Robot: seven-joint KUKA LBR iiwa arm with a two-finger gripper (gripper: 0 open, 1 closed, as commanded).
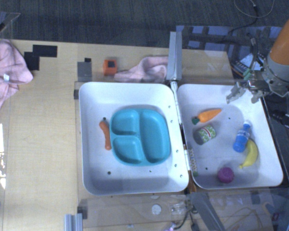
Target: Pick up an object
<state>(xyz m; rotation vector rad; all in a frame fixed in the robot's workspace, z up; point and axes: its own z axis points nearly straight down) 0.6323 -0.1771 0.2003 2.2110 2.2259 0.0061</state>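
Observation:
The right bin holds a toy carrot, a small green-labelled can, a blue bottle, a yellow banana and a purple round object. My gripper hangs over the far right corner of that bin, above and to the right of the carrot. Its fingers are spread open with nothing between them. The orange-banded arm rises behind it at the right edge.
The left bin holds a blue divided plate and a thin orange stick-like object beside it. A metal divider stands between the bins at the back. Pink cloths lie behind the bins and at far left.

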